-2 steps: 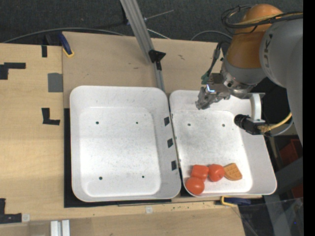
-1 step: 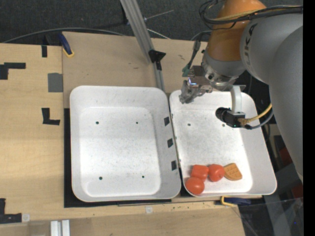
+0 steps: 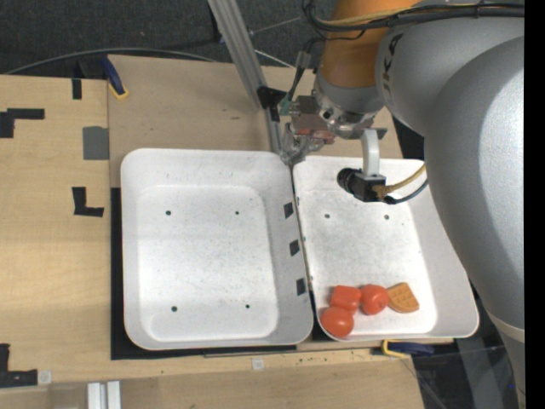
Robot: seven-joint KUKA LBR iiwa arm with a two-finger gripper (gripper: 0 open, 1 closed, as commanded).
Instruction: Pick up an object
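The arm [image 3: 460,135] is reaching in from the right and covering much of that side of the view, with its orange band [image 3: 370,24] sitting near the top centre. The gripper [image 3: 300,147] is hanging at the far end of the 2 bins, over the seam where their rims meet. Finger state — cannot be determined, since the wrist hardware is hiding the tips. No object is showing at the gripper.

The right bin [image 3: 426,237] is holding 4 small objects, all clustered at its near edge: 3 red pieces [image 3: 349,307] touching one another, and 1 orange piece [image 3: 404,297] just beside them on the right. All 4 are lying well apart from the gripper — at the opposite end of the bin.

The left bin [image 3: 204,237] is lying alongside.
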